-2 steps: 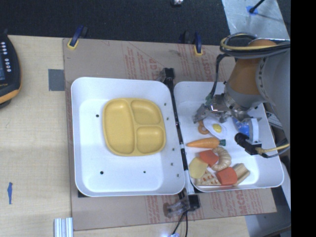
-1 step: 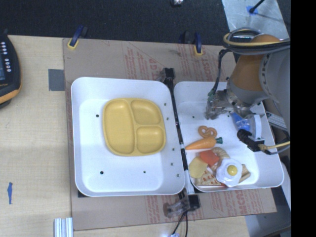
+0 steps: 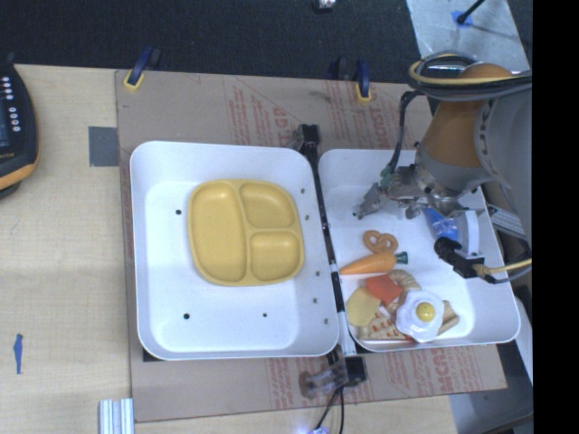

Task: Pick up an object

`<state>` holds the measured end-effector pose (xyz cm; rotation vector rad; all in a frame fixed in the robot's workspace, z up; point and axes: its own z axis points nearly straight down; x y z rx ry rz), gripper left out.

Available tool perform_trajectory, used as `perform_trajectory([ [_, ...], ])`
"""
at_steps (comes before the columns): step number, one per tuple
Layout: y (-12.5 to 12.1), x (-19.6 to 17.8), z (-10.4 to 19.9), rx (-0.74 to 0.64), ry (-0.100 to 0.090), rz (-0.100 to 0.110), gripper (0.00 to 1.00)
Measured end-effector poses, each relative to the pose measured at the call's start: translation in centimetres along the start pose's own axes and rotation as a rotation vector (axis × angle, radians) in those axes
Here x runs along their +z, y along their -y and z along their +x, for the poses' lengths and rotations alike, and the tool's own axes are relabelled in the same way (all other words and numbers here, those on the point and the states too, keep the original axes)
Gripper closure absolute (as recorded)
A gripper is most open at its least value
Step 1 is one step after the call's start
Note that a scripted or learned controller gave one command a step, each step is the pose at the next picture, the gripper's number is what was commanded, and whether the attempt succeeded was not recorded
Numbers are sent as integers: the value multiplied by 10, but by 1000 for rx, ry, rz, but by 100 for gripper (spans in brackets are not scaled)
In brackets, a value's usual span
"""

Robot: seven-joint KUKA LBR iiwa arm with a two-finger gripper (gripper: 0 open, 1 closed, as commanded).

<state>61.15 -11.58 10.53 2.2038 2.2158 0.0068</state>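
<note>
A brown board lies on the bench with two white bins on it. The left bin [image 3: 154, 242] has a yellow plate [image 3: 245, 231] with three parts. The right bin [image 3: 348, 174] has a pretzel [image 3: 381, 240], a carrot [image 3: 369, 263] and a fried egg [image 3: 425, 313]. The gripper [image 3: 378, 197] hangs above the pretzel, holding nothing; how wide it is open, I cannot tell.

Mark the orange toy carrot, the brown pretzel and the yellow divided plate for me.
orange toy carrot [image 3: 367, 263], camera view, middle of its body.
brown pretzel [image 3: 381, 240], camera view, its centre.
yellow divided plate [image 3: 221, 233], camera view, large left compartment.
</note>
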Motion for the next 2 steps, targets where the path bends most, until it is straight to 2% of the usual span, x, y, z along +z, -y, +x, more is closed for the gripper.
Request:
perform_trajectory([
  [1, 46, 14, -2, 4, -10, 24, 0],
  [2, 44, 2, -3, 3, -8, 20, 100],
])
